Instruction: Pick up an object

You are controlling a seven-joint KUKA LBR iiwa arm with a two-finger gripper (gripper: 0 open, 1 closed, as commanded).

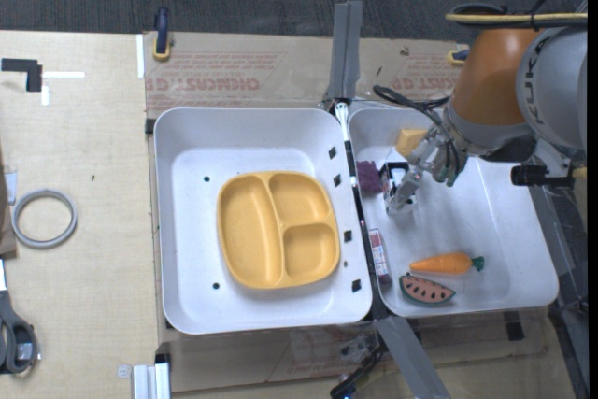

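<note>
My gripper [402, 192] hangs low over the upper left part of the right bin [509, 229], reaching in from the right under the orange band. A purple toy [370, 177] lies just left of it, and a pale yellow block [409, 142] sits just behind it, partly hidden by the wrist. An orange toy carrot [441, 264] and a watermelon slice [427, 289] lie near the bin's front, well below the gripper. A small dark red bar [377, 249] rests along the bin's left wall. I see nothing held.
The left bin [177, 201] holds a yellow divided plate [277, 228]. A grey divider post [346, 51] stands between the bins at the back. On the bench to the left lie a grey ring [42, 218] and scissors [14, 341].
</note>
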